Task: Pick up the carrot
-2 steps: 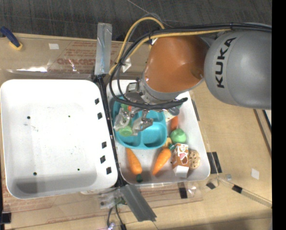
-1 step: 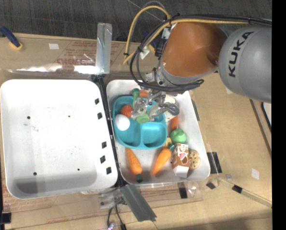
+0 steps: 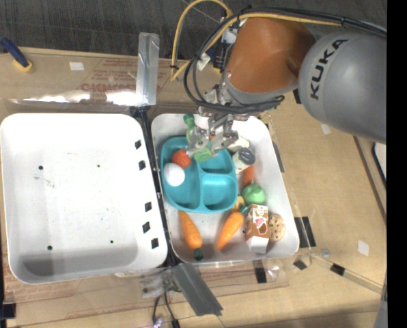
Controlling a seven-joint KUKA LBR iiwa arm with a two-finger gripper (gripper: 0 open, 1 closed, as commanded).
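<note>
Two orange carrots lie at the near end of the right bin (image 3: 285,203). One carrot (image 3: 190,230) lies left, with its green tip toward the bin's front. The other carrot (image 3: 229,229) leans beside a small carton. A third orange piece (image 3: 248,176) shows by the right edge of a blue tray. My gripper (image 3: 211,141) hangs over the far end of this bin, above the blue tray's back rim and well away from the carrots. A small green item (image 3: 203,154) sits just under it.
The blue divided tray (image 3: 217,191) fills the bin's middle and holds a white egg (image 3: 174,175) and a red-orange ball (image 3: 181,158). A green fruit (image 3: 253,194), a carton (image 3: 257,228) and a cookie (image 3: 276,228) crowd the right side. The left bin (image 3: 74,197) adjoins.
</note>
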